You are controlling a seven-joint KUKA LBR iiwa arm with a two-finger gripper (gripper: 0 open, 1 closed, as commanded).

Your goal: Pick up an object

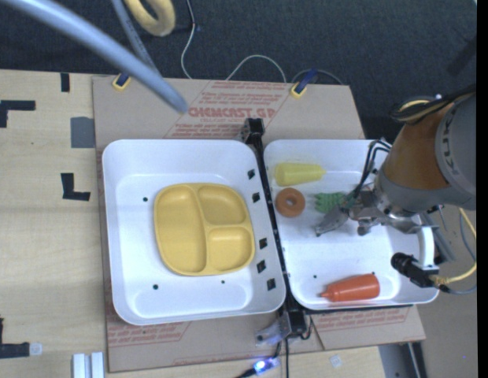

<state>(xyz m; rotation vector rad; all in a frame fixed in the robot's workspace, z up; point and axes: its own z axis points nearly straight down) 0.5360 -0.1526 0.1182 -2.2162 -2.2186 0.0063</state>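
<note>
My gripper [344, 219] is low inside the right bin [386, 294], reaching in from the right under the orange-banded wrist [413, 160]. A small green toy [329, 201] lies just above and to the left of the gripper tip, touching or nearly touching it; I cannot tell which. A brown ring-shaped toy [290, 203] sits to the left, by the divider. A yellow corn-like toy [298, 173] lies at the back of the bin. An orange carrot toy [352, 288] rests near the front wall.
The left bin [122, 172] holds a yellow divided plate [203, 228]. A black hinge strip [264, 211] runs between the bins. A grey pole [86, 34] crosses the upper left. Cables hang at the arm's right side [456, 270].
</note>
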